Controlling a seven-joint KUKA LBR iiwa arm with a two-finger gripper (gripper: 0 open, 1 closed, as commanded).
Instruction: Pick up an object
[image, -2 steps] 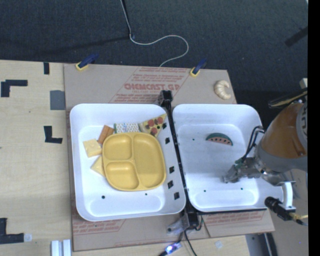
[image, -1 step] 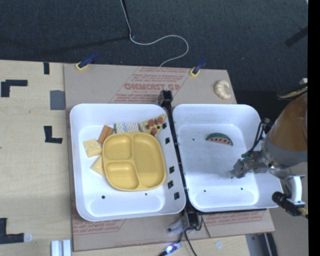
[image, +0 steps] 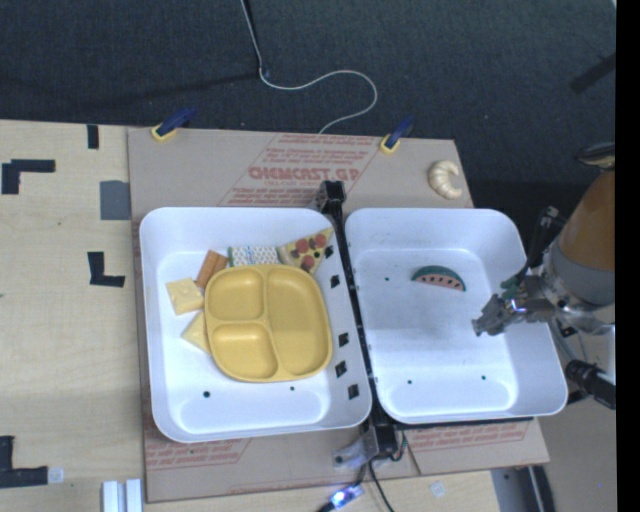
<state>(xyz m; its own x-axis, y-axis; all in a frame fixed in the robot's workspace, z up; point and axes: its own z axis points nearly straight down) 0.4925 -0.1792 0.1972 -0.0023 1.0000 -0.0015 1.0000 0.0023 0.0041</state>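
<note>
Hand (image: 490, 322) hovers near watermelon slice (image: 439, 278), apart.

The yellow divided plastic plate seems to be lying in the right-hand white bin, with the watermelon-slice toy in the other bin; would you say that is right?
Not quite: the camera view shows the yellow divided plastic plate lying in the left-hand white bin, over a few small food toys. The watermelon-slice toy is indeed in the other bin, the right-hand white bin.

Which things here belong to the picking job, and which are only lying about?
For the job: pincer; watermelon slice in the right bin; yellow plate and cracker in the left bin.
Lying about: cable, clamps, croissant outside the bins.
</note>
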